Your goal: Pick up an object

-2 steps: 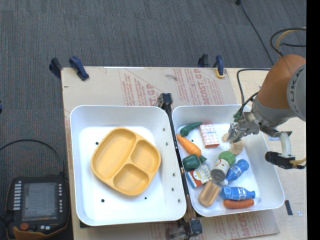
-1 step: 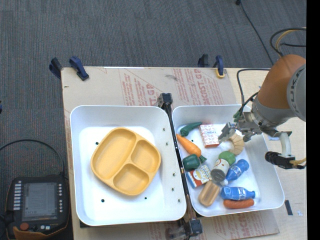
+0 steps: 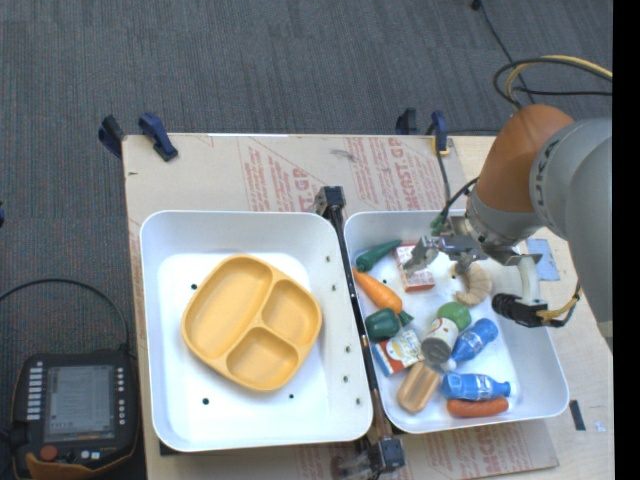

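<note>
Nearest me in the right bin (image 3: 556, 388) lie an orange sausage (image 3: 477, 406) and blue bottles, labels too small to read. Further back, the red-and-white carton (image 3: 417, 271) sits just under and left of the gripper (image 3: 447, 252), long axis roughly front to back. Nothing visibly held; opening unclear. Beyond, the cardboard (image 3: 290, 173) bears reversed red lettering.
</note>
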Robot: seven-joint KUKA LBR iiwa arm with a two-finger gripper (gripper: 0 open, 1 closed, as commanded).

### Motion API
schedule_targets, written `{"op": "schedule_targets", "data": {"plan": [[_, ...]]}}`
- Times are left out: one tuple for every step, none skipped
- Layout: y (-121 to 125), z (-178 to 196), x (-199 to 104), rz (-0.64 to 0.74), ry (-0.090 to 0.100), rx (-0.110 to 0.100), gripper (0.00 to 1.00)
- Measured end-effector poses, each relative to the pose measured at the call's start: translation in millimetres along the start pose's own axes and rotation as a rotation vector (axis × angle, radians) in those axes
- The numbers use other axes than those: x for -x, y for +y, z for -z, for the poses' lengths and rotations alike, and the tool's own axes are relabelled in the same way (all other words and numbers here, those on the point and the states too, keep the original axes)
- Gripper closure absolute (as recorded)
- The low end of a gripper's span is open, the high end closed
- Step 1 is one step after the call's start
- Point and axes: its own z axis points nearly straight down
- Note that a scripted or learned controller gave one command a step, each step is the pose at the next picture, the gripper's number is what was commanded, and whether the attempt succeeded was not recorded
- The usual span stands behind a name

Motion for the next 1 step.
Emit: {"op": "schedule_targets", "data": {"plan": [[0.6, 7.6, -1.9, 0.000, 0.006, -0.004, 1.00]]}}
